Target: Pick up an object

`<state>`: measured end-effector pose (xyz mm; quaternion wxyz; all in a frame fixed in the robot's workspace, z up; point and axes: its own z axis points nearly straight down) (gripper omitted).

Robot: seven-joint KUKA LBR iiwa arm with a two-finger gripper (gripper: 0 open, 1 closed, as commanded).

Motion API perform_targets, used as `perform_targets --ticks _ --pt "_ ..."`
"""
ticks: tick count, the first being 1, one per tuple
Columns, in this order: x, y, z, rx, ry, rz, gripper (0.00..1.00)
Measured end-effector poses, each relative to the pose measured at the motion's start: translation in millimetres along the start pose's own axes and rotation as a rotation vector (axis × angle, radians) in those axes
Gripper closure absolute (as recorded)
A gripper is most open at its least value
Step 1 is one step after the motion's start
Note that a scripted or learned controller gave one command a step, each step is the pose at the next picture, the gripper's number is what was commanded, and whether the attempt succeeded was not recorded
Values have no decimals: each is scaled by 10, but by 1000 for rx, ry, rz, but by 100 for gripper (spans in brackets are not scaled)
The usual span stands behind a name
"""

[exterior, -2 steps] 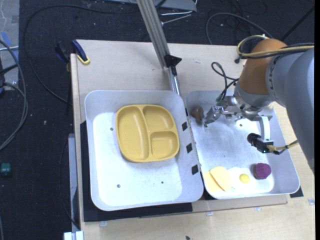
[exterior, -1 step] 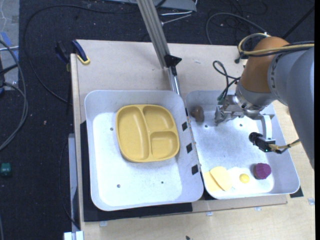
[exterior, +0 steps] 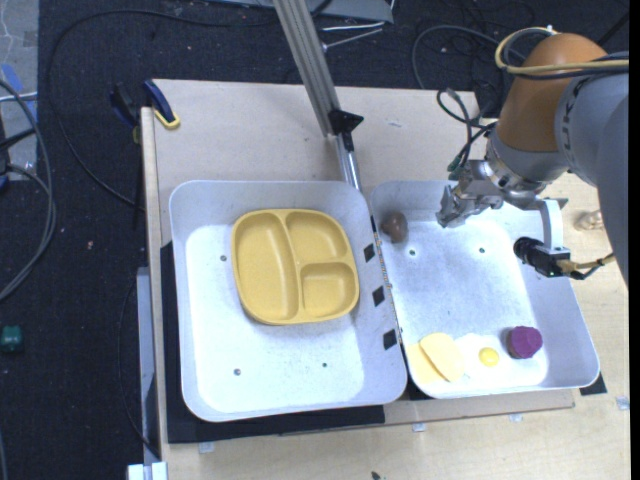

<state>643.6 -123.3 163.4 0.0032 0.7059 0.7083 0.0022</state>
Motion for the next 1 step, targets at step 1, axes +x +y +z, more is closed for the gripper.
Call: perform_targets --ticks 1 --pt "-11 50 -439 1 0 0 100"
